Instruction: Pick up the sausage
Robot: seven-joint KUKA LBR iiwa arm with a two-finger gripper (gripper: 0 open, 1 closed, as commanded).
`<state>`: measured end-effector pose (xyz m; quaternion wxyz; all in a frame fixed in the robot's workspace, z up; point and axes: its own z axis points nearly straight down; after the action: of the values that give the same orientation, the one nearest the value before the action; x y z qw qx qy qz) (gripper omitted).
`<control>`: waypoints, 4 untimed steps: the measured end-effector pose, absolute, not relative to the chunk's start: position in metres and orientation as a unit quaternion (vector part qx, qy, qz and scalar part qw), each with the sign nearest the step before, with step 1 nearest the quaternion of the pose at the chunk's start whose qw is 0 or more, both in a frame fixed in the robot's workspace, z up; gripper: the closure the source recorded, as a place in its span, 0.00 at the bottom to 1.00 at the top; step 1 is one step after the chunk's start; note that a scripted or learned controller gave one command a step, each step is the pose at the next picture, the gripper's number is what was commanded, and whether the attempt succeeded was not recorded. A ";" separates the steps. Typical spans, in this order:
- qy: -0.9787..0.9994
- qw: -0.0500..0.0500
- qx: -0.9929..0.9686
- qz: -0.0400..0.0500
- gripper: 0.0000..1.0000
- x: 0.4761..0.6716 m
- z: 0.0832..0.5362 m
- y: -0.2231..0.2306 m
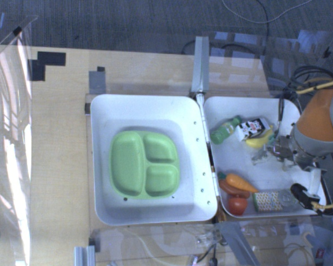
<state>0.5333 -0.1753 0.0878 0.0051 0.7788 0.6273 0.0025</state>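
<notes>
Green divided plate (145, 163) fills the left bin (100, 148). In the right bin (233, 107), the sausage (229, 188) lies by the front-left corner under the carrot (241, 182). Gripper (262, 155) hovers mid-bin; its grip state I cannot tell.

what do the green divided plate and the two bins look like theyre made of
The green divided plate looks like moulded plastic with a matte, even colour and soft rounded compartment edges. The left bin and right bin look like thin white plastic or coated sheet, smooth with a slight sheen; the view leaves that open.
</notes>
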 end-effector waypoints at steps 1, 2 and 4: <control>0.604 0.005 0.797 0.005 0.00 0.540 0.088 -0.119; 0.604 0.005 0.797 0.005 0.00 0.540 0.088 -0.119; 0.619 0.005 0.785 0.006 1.00 0.541 0.098 -0.132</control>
<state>0.5407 -0.1316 0.0979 0.0048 0.7853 0.6190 0.0064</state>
